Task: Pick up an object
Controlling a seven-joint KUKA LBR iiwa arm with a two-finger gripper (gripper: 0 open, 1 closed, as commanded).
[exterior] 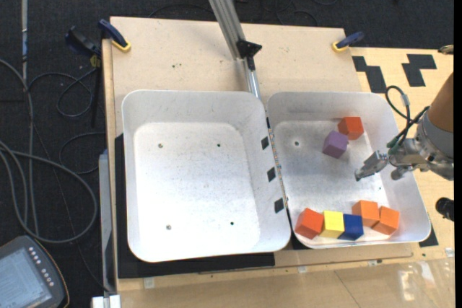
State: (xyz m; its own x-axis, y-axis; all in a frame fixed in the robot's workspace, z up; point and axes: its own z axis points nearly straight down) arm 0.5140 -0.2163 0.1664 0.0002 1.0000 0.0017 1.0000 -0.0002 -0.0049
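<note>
My gripper (377, 174) hangs over the right side of the right bin (303, 112), reaching in from the right edge. It is open, with nothing between its fingers. A purple block (335, 144) and an orange block (351, 126) lie up and to the left of it, apart from it. Along the bin's front wall sit an orange block (310, 222), a yellow block (333, 223), a blue block (353, 226) and two more orange blocks (367, 210) (388, 219), below the gripper.
The left bin (191, 169) lies beside the right one on the tan bench board (188, 47). A slanted metal pole (220, 0) ends at the bins' shared far edge. A black cable (395, 101) loops by the wrist.
</note>
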